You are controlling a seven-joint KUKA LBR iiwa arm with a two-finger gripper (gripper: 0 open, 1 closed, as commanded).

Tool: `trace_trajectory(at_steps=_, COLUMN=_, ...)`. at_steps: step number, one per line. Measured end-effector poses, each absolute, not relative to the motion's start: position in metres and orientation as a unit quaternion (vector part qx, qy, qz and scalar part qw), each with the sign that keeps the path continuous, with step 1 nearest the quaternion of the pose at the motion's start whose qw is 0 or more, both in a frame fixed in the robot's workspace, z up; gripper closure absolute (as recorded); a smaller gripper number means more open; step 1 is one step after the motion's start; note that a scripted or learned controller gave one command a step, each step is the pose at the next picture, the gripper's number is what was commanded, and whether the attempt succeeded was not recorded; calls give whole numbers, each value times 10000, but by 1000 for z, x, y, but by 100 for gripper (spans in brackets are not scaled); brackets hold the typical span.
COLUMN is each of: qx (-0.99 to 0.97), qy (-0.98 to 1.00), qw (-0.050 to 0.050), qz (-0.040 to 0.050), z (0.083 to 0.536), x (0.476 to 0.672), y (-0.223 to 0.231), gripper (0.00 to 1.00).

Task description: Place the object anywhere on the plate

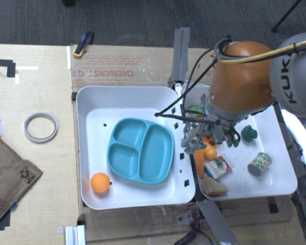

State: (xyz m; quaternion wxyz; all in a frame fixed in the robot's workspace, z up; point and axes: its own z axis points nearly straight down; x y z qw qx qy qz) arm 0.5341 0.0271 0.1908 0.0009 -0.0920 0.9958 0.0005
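A blue three-compartment plate (141, 150) lies in the middle of the left bin (86, 111). An orange ball (100, 182) rests in that bin's near left corner, off the plate. My gripper (200, 140) hangs under the orange wrist band over the left part of the right bin (280, 182). It is directly above a pile of an orange carrot-like piece (199, 165), a small orange fruit (210, 153) and a colourful packet (218, 168). The wrist and cables hide what lies right under it.
Also in the right bin are a green toy (249, 133), a small can (259, 163) and a bread-like wedge (213, 187). On the bench to the left lie a tape ring (41, 127) and a brown cardboard box (7, 180).
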Motion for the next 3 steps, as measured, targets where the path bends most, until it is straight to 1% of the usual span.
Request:
trace_trajectory(at_steps=1, qx=-827, qy=9966, qw=-6, qz=8, z=190, x=491, y=49, gripper=100)
trace_trajectory(at_steps=2, qx=-2055, qy=9787, qw=18, qz=3, z=233, x=487, y=-52, gripper=100)
trace_trajectory(at_steps=3, qx=-3607, qy=9327, qw=-1, qz=15, z=190, x=509, y=8, gripper=100)
